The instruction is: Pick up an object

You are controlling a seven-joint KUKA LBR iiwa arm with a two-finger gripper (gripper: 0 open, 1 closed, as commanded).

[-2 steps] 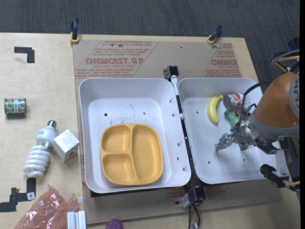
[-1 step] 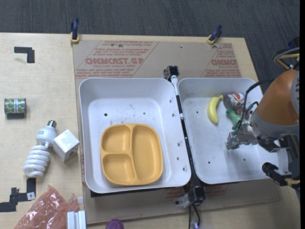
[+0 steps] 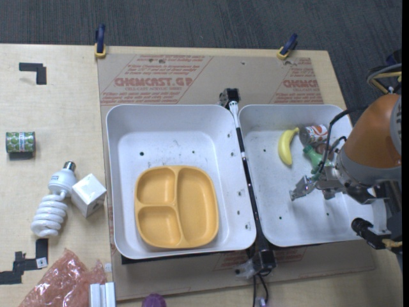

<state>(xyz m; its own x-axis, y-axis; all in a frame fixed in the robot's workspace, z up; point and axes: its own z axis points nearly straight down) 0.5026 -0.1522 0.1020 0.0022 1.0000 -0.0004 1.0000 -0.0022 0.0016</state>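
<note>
Over the right bin [image 3: 281, 232] we see the gripper [image 3: 300, 190] reaching in from the right, its fingers [image 3: 296, 194] low above the white floor. They look narrowly parted, and we see nothing between them. The grey arm with its orange band [image 3: 377, 133] sits at the bin's right edge.

Toward the far side of that same bin lies a yellow banana [image 3: 287, 146], apart from the gripper. Just right of it sits a small crumpled red-and-white object [image 3: 315, 133], with something green [image 3: 313, 152] beside it, partly hidden by the arm; we cannot tell what either is.

At the near side of the left bin [image 3: 128, 123] rests a yellow divided plate [image 3: 176, 206] with three compartments.

On the surface [image 3: 57, 107] left of the bins we note a spiral light bulb [image 3: 52, 204], a white cube [image 3: 88, 194] touching it, a small green can [image 3: 20, 142] and some crumpled pink netting [image 3: 61, 280].
</note>
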